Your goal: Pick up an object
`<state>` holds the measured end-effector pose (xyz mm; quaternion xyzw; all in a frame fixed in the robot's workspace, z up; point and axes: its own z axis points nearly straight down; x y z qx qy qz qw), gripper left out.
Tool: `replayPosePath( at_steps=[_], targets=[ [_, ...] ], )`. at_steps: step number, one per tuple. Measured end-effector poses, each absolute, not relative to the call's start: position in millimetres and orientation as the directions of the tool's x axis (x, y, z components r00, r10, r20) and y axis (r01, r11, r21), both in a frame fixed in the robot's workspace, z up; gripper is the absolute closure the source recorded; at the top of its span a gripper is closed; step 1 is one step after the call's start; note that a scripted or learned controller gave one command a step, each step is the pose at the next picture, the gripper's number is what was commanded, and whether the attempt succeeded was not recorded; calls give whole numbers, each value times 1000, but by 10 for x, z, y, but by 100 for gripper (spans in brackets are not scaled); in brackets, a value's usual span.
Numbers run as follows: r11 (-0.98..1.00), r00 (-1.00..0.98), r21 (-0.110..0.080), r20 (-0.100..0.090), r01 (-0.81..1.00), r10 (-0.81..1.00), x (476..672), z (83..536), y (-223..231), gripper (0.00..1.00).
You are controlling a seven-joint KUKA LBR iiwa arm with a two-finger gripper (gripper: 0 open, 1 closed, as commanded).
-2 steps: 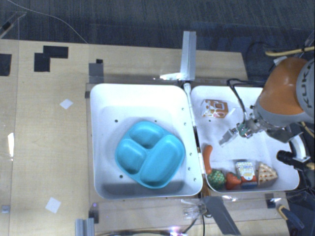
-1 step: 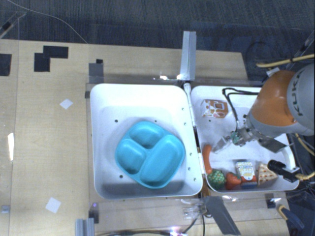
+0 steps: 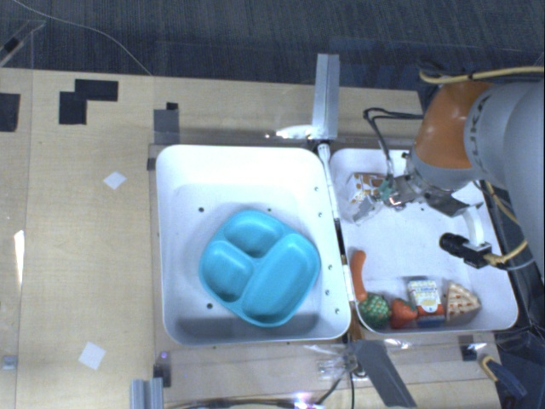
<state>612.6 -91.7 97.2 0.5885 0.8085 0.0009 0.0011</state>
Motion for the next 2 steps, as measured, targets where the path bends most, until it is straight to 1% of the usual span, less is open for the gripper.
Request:
replayPosePath(
  at_steps=[1,2],
  targets=[
    [442,-442,-35,19,896,897,6609,1053,-987,0],
    [377,-377,3,-2,926,926,6658,1834,-743,0]
  ],
)
